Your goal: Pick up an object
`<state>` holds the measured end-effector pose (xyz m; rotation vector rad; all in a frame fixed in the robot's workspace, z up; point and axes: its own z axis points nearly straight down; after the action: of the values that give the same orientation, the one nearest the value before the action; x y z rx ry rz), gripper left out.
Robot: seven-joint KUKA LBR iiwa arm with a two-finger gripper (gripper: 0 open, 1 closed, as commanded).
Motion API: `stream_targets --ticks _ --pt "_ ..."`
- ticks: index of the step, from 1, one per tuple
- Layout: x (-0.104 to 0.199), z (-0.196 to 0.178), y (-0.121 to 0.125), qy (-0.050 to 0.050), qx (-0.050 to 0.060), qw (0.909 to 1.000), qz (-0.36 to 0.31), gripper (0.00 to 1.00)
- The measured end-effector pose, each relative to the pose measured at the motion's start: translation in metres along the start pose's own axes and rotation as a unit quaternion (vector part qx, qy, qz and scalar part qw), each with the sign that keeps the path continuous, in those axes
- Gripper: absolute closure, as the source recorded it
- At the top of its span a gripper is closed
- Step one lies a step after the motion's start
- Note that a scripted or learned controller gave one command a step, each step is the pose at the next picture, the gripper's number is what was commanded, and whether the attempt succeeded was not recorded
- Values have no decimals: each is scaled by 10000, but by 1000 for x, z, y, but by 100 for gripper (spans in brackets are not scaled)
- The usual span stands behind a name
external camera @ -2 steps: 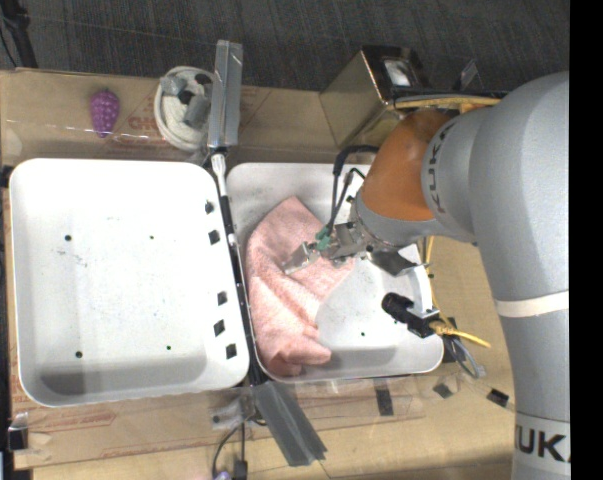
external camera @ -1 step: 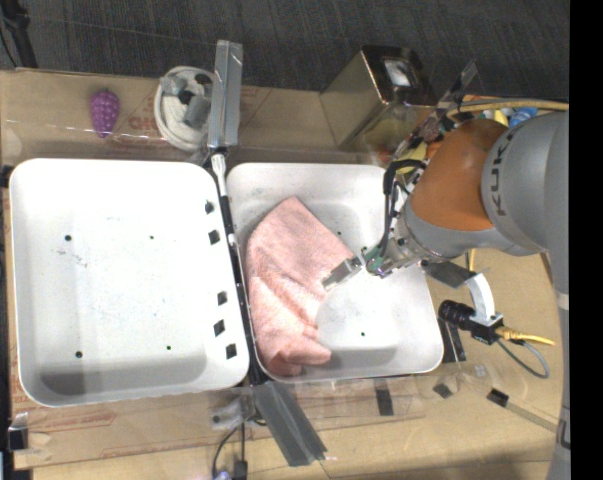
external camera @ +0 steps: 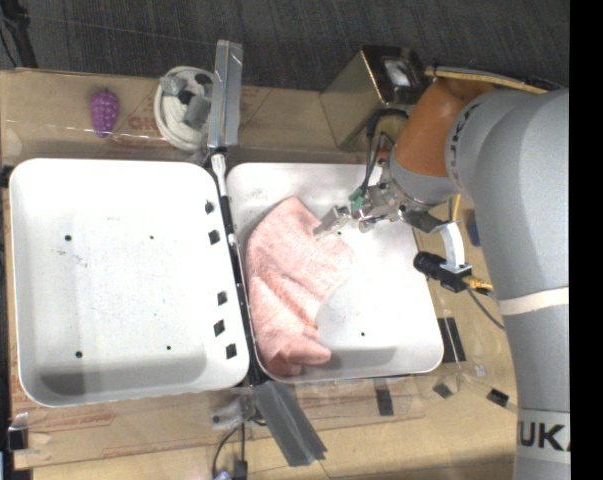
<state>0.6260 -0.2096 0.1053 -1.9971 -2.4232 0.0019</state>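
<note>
A pink folded cloth (external camera: pixel 289 283) lies in the right bin (external camera: pixel 401 318), against its left wall and reaching the near edge. My gripper (external camera: pixel 333 224) hangs over the cloth's upper right corner, its metal tip right at the cloth's edge. The grey arm with its orange band (external camera: pixel 431 128) comes in from the right above the bin. Nothing shows between the fingers.
The left bin (external camera: pixel 111 268) sits beside the right one, split by a divider with black clips (external camera: pixel 221 298). Behind the bins lie a purple grape bunch (external camera: pixel 104 110), a white cable coil (external camera: pixel 184 103) and a brown box (external camera: pixel 366 83). A black connector (external camera: pixel 436 265) juts over the right bin's right side.
</note>
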Motion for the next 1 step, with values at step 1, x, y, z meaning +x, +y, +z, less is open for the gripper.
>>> stream_targets --ticks 1 --pt "40 12 40 -9 -17 9968 -802 0"
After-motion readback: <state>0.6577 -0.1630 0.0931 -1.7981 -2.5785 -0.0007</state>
